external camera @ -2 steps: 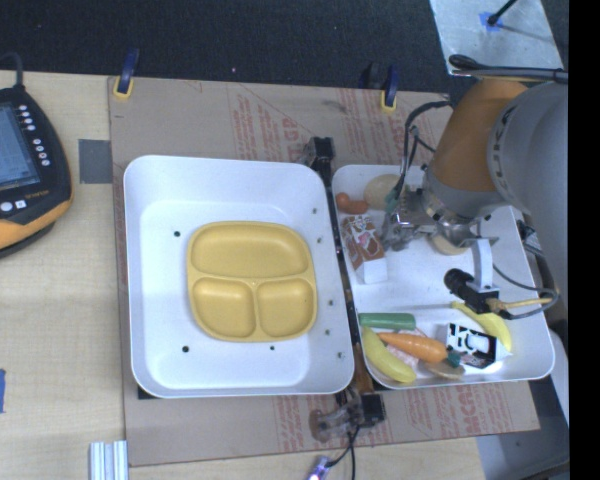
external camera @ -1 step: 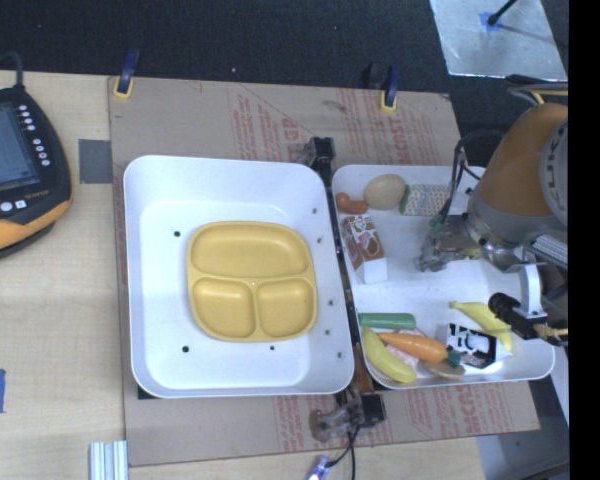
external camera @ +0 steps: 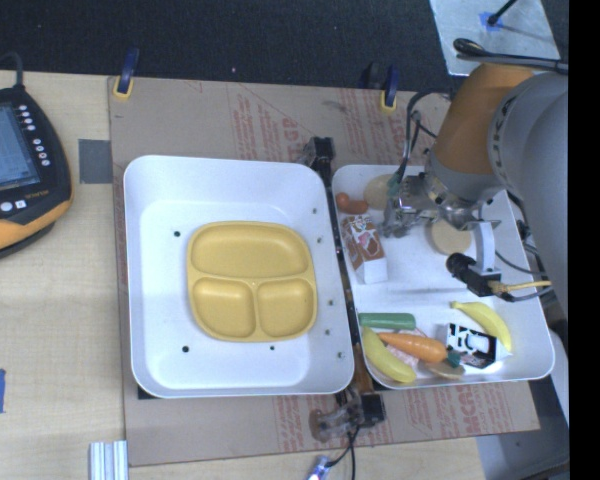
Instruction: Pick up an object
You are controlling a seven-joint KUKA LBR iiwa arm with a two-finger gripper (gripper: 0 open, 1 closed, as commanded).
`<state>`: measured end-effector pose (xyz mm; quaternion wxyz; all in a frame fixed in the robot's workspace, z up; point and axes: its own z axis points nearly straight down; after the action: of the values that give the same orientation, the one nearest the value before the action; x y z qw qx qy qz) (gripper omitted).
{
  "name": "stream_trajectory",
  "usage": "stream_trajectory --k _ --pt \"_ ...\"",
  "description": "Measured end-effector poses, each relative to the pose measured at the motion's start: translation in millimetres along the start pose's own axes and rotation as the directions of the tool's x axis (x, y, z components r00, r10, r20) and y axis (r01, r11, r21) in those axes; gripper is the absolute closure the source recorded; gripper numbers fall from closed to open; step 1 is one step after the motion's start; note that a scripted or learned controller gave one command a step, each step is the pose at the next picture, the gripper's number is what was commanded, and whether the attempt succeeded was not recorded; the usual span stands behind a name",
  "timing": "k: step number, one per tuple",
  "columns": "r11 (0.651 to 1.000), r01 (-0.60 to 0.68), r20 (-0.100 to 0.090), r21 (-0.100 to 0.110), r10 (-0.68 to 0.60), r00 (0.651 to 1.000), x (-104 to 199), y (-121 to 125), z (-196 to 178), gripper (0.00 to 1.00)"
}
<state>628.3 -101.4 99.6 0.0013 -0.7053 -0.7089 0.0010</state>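
A black-and-orange handheld control pendant with a blue screen is seen at the left edge of the light wooden bench, partly cut off by the view. Further right, a sheet of brown cardboard is laid over the bench and clamped along its far edge, and the two shallow white bins are carried on it side by side. In the left white bin, a yellow plastic plate with three compartments is placed near the middle. In the right white bin, a small red-and-white carton is found along the left wall, with a small brown-red item beyond it toward the far left corner. At the near edge, a green stick-shaped piece, an orange toy carrot and a yellow toy banana are clustered, touching or overlapping; just right of them a black-and-white item and a second yellow banana are set. The metal two-finger gripper is held low over the far part of the right bin, near the carton; whether its jaws are apart or together cannot be told. Nothing is visibly held between them.
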Motion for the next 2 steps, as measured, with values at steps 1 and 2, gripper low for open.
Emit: stream_trajectory --k 1,2 --pt "1.0 -0.003 0.001 -0.002 0.003 1.0 -27.1 6.2 7.7 1.0" --pt "1.0 0.0 0.0 0.002 0.0 1.0 2.5 6.1 8.0 1.0"
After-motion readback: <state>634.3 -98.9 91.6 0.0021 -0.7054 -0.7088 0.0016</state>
